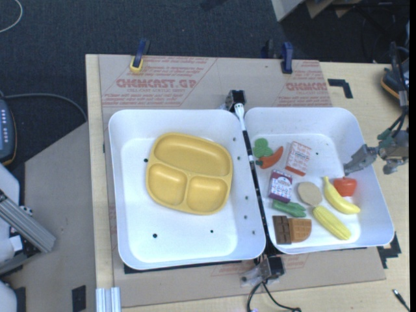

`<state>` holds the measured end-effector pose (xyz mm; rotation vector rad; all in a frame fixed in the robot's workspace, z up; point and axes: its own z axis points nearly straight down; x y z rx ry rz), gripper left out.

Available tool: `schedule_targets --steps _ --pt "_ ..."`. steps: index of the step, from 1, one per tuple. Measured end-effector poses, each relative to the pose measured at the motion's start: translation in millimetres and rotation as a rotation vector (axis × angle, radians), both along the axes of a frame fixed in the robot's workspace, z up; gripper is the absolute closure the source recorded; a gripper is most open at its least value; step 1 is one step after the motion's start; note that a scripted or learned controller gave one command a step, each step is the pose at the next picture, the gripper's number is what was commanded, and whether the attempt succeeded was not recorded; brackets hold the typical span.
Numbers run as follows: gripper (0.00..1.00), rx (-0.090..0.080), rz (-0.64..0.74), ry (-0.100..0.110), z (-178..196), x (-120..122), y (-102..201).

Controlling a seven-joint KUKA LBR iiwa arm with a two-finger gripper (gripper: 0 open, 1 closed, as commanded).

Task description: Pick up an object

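Observation:
The right bin holds several toy foods. Among them are a red tomato, a yellow banana, a yellow corn cob, a tan oval cookie and a purple packet. There are also a red-and-white packet, a red pepper beside a green leafy piece, a green pod and a brown waffle block. My gripper hangs over the bin's right rim, just up and right of the tomato. It is open, with nothing between its fingers.
The left bin carries a yellow divided plate. A black divider rail runs between the bins. Clamps hold the cardboard sheet at the back. Cables and gear sit at the far right edge.

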<state>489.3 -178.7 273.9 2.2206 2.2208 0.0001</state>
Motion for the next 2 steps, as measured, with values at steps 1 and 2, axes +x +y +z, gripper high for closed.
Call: schedule_targets --steps 1,2 --pt "0.00 0.003 -0.002 0.008 -55 -8 -7" --pt "0.00 0.004 0.000 0.009 -119 -7 -5"
